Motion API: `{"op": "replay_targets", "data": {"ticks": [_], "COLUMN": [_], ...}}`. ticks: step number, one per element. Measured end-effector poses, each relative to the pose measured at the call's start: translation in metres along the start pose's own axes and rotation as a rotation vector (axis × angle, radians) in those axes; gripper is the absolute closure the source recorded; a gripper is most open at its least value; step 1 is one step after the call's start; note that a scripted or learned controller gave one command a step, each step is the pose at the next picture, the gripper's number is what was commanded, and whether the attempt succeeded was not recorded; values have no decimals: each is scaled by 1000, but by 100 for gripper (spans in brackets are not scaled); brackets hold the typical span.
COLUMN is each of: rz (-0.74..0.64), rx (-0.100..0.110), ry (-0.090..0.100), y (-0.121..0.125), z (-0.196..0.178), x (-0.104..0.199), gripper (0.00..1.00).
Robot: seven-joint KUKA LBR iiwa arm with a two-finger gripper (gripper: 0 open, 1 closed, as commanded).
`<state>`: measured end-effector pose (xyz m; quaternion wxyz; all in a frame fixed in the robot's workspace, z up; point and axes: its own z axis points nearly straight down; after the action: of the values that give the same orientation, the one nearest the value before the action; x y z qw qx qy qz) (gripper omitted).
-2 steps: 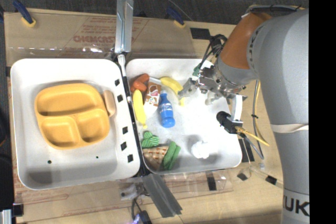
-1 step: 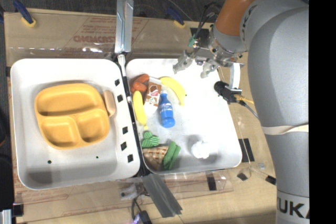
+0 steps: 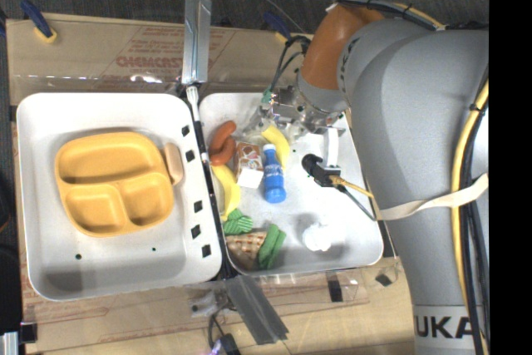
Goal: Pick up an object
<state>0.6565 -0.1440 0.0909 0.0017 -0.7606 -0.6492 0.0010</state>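
While the grey arm (image 3: pixel 416 137) fills the right of the frame, its gripper (image 3: pixel 287 114) sits low at the upper middle of the right bin (image 3: pixel 357 249); whether its fingers are parted or closed cannot be told. At frame left, the left bin (image 3: pixel 41 253) carries a yellow divided tray (image 3: pixel 112 180). Below the gripper, at frame centre, lie a yellow banana (image 3: pixel 278 144), a blue bottle (image 3: pixel 273 175) and an orange sausage (image 3: pixel 223 140).
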Motion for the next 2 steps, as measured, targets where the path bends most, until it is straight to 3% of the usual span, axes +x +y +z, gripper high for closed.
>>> {"op": "replay_targets", "data": {"ticks": [1, 2], "rz": [-5, -132], "rx": [12, -12], "ry": [-1, 0], "y": [-2, -7], "z": [-8, -106], "x": [0, 58], "gripper": [100, 100]}}
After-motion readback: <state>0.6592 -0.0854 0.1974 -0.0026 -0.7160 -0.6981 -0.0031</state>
